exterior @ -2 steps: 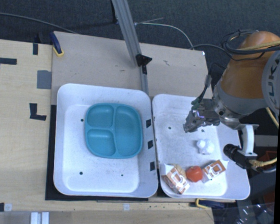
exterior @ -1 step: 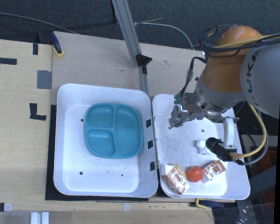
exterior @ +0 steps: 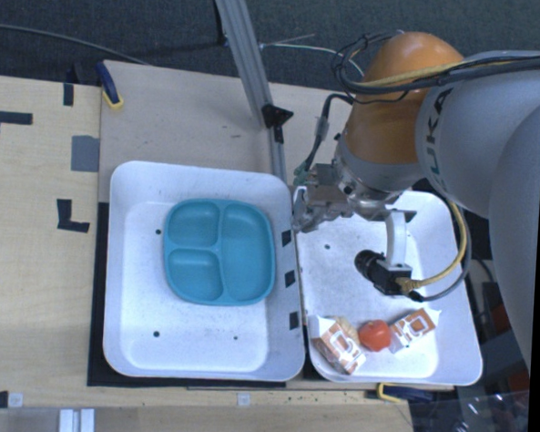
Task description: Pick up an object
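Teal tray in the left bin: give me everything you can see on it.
The teal tray is a rounded-corner divided plate, seemingly smooth plastic, with three compartments: two smaller ones on its left side and one long one on its right. It lies flat, right side up, on the floor of the left bin, in the upper middle and slightly rotated. Nothing sits in its compartments. It is apart from the bin walls, and nothing but the bin floor touches it.

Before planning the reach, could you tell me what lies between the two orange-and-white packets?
In the camera view, a red ball lies between the left packet and the right packet.
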Robot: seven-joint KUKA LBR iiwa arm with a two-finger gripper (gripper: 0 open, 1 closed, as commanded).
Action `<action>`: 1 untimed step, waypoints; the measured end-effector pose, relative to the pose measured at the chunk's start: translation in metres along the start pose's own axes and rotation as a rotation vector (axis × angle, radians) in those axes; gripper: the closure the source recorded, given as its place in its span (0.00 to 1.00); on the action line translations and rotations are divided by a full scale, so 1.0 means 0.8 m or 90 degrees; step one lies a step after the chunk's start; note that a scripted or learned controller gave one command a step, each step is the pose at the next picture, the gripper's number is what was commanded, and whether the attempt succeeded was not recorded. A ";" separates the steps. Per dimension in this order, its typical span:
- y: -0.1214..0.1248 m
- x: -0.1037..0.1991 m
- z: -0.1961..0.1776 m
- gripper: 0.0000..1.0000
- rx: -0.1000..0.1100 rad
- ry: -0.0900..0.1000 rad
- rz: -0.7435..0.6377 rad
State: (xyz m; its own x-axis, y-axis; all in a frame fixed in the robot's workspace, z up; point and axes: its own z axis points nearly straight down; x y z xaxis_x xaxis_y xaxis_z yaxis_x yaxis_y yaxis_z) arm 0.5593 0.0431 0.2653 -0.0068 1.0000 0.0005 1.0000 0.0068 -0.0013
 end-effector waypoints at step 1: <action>0.033 0.054 0.028 1.00 0.001 -0.001 0.001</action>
